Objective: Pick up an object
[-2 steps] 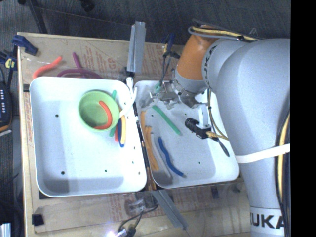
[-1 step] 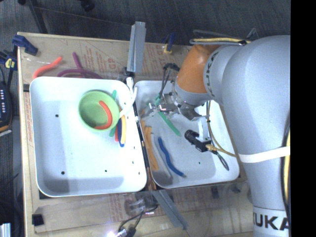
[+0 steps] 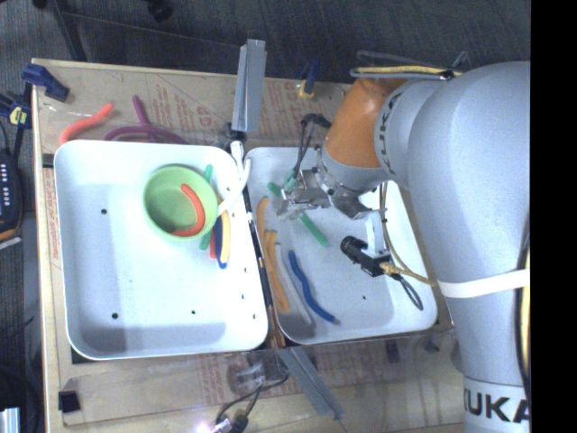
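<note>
My gripper [image 3: 290, 202] sits low in the upper left part of the right shallow white bin [image 3: 410, 318], directly over one end of a slim green plastic stick [image 3: 312, 227]. How far my fingers stand apart cannot be determined, nor whether they grip the stick. A long blue curved strip [image 3: 309, 293] lies near the bin's front, with an orange strip [image 3: 275, 273] along the left wall. The left white bin [image 3: 135, 323] contains a round green bowl [image 3: 178, 203].
</note>
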{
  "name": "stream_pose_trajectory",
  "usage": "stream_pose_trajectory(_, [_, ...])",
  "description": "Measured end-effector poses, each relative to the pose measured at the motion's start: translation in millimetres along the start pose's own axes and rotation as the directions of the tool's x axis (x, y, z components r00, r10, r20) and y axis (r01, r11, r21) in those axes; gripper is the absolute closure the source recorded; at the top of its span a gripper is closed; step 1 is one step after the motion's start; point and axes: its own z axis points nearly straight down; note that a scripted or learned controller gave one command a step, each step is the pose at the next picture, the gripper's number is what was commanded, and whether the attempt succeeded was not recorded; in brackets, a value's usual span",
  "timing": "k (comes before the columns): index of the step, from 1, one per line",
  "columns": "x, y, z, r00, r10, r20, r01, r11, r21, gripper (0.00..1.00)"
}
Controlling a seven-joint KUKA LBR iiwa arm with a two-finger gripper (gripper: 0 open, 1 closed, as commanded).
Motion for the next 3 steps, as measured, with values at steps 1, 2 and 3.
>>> stream_pose_trajectory(1, [18,45,-98,0.987,-0.160,-0.005,0.160,0.987,0.002,1.00])
stream_pose_trajectory(2, [18,45,-97,0.987,-0.160,-0.006,0.160,0.987,0.003,0.00])
stream_pose_trajectory(3, [3,35,7,0.985,-0.175,-0.005,0.175,0.985,0.006,0.00])
